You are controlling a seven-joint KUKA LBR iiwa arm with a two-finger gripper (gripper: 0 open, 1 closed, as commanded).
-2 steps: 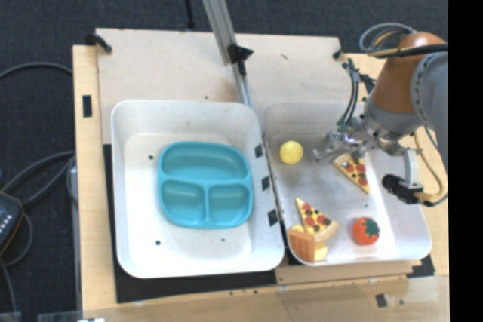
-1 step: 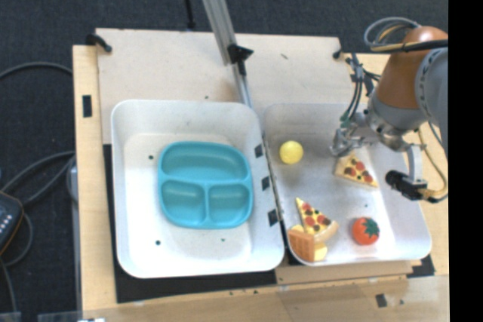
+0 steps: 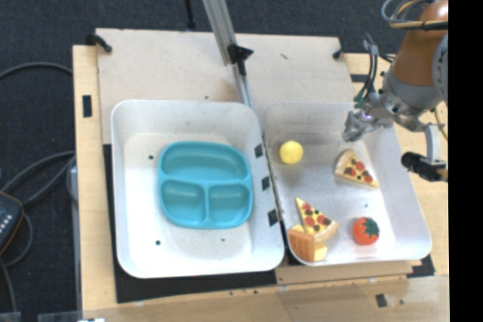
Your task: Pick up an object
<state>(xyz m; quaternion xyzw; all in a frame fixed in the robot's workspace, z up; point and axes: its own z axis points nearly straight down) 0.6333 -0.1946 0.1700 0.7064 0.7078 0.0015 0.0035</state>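
In the right bin (image 3: 404,200) lie a yellow ball (image 3: 291,152), a pizza slice (image 3: 355,169), a second pizza slice (image 3: 312,216) resting against a tan bread-like piece (image 3: 308,245), and a red tomato (image 3: 365,231). My gripper (image 3: 355,127) hangs over the bin's far right part, just above and beyond the first pizza slice. Nothing shows between its tips. The grey arm with its orange band (image 3: 415,60) comes in from the right.
The left bin (image 3: 132,162) holds a blue divided tray (image 3: 204,184). A slanted metal rail (image 3: 219,11) runs from the top down to the gap between the bins. Cables lie on the dark floor at left.
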